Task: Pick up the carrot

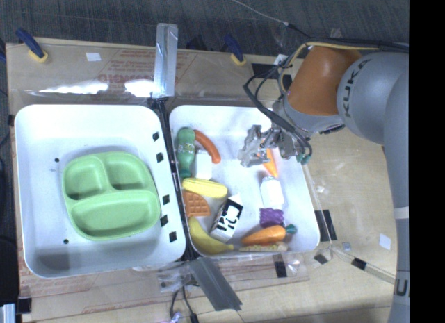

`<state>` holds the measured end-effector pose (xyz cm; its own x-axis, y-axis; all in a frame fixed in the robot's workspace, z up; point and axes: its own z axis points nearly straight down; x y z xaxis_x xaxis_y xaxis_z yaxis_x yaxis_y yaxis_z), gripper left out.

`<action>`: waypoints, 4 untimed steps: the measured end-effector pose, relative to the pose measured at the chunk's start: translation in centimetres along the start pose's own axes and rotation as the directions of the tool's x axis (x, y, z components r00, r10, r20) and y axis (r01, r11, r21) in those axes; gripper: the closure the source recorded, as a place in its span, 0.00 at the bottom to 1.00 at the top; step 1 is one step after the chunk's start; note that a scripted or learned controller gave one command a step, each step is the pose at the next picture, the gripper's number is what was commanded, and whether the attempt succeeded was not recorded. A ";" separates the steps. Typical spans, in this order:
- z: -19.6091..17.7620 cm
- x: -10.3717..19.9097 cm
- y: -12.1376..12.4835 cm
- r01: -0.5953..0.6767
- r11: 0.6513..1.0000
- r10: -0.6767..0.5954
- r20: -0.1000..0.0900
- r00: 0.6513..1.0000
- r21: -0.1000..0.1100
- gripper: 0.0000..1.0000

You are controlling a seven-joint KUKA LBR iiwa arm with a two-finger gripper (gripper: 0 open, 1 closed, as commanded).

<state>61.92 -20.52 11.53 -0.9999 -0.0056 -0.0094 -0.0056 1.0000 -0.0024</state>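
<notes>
We see the gripper (256, 145) over the far part of the right bin (306, 189); we cannot tell how it stands. The carrot (264, 235) lies near the bin's near wall, touching a purple toy (272, 216), with a banana (205, 239) to its left.

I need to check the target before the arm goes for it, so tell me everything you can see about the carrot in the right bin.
The carrot is a small orange toy, plastic by its look, tapered, with a green tip at its right end. It lies flat, roughly level across the view, near the front wall of the right bin. A purple piece sits just behind it, seemingly touching, and the banana lies to its left. The end effector is apart from it, farther back.
</notes>
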 end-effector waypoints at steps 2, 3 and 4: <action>-1.1 -0.2 0.2 0.007 1.000 -0.007 0.006 1.000 0.001 1.00; -1.1 -0.2 0.2 0.009 1.000 -0.009 0.005 1.000 0.001 0.00; -2.2 -0.4 0.3 0.015 1.000 -0.015 0.014 1.000 0.004 1.00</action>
<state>62.33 -20.18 13.75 -0.9995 -0.0203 -0.0229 -0.0202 0.9998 -0.0063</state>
